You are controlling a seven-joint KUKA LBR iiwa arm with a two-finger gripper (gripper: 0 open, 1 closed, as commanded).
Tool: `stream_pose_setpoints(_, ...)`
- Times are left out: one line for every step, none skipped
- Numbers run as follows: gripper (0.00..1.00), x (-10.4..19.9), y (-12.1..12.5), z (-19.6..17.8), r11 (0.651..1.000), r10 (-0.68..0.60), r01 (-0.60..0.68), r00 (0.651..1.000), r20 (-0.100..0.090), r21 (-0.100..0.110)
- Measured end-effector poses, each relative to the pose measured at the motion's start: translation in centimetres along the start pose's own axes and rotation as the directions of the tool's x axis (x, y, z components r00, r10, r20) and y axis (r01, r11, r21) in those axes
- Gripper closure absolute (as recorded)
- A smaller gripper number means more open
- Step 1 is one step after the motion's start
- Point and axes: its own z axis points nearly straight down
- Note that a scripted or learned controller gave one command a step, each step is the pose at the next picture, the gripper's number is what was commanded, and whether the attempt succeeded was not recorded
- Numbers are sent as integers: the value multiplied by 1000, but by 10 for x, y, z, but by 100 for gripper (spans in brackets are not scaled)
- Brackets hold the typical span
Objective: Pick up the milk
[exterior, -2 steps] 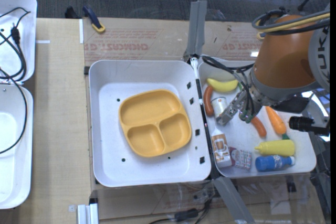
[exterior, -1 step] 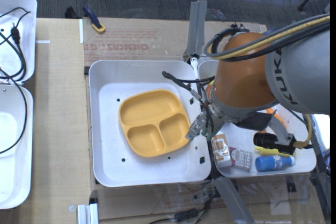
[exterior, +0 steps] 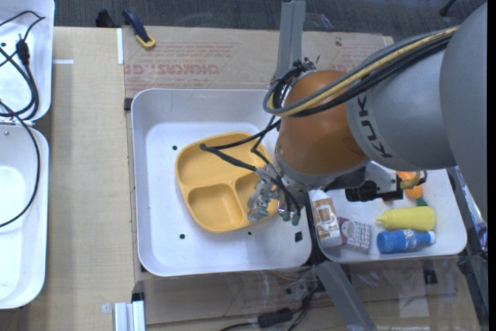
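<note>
Gripper (exterior: 273,207), metal two-finger type, is seen low in the left white plastic bin (exterior: 155,190), over the right edge of the yellow divided plastic plate (exterior: 217,186); finger state cannot be told. Nothing is visibly held. Milk, a small brown-and-white rectangular carton (exterior: 325,217), is found in the right bin, just right of the gripper past the shared wall, long axis running near-to-far. Beside it are noted a yellow squeeze bottle (exterior: 407,219) and a blue bottle (exterior: 404,242), smooth plastic, lying flat.
</note>
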Motion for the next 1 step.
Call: stream_pose_setpoints(0,0,0,0,1000,0,0,1000,0,0)
